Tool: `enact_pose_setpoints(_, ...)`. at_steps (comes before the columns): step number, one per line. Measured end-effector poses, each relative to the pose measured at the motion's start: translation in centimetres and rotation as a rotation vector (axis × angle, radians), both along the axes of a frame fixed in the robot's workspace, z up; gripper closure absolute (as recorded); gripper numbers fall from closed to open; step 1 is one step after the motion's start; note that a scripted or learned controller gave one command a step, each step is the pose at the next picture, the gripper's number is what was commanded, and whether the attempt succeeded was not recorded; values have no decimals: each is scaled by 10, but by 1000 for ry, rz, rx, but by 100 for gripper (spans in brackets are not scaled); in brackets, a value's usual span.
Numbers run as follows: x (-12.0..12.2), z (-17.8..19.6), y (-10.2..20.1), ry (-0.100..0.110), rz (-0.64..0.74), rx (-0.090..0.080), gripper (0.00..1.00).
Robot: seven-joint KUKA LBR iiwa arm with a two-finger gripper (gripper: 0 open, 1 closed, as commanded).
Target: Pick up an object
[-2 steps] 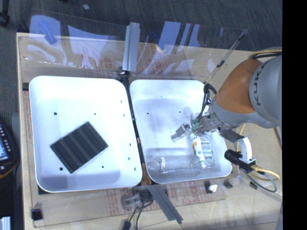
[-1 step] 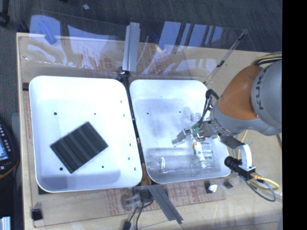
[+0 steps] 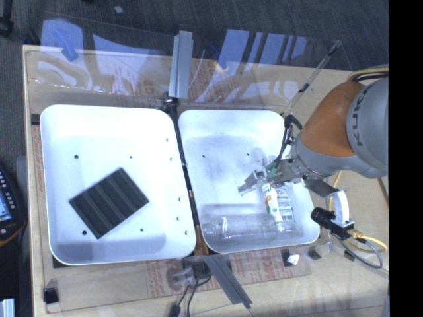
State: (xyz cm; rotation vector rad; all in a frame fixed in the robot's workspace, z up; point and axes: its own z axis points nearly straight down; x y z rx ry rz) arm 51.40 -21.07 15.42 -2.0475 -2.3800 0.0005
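Down in the right bin (image 3: 198, 144), the gripper (image 3: 254, 180) is hanging low over the white floor, reaching in from the right on the grey arm (image 3: 370, 134) with its orange band (image 3: 330, 127). Whether it is open or closed cannot be told from this slanted view, and nothing can be seen held in it.

Just beside the gripper, toward the near right corner of the bin, a small white bottle with a green and red label (image 3: 277, 203) is lying on its side; whether the two are touching cannot be told. Nearer the front rim, below the gripper, a clear plastic bottle (image 3: 241, 224) is lying flat along the bin's front wall, its end close to the labelled bottle.

Well away to the gripper's left, across the divide between the bins, a dark ribbed rectangular pad (image 3: 109, 202) is sitting tilted on the floor of the left bin (image 3: 59, 124).
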Motion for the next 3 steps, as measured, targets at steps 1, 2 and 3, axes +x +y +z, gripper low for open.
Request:
enact_pose_setpoints(1, -2, -2, 0, 1, -20, 0, 0)
enact_pose_setpoints(2, 11, 10, 0, 0, 2, 0, 0)
enact_pose_setpoints(3, -12, -3, 1, 2, -49, 0, 0)
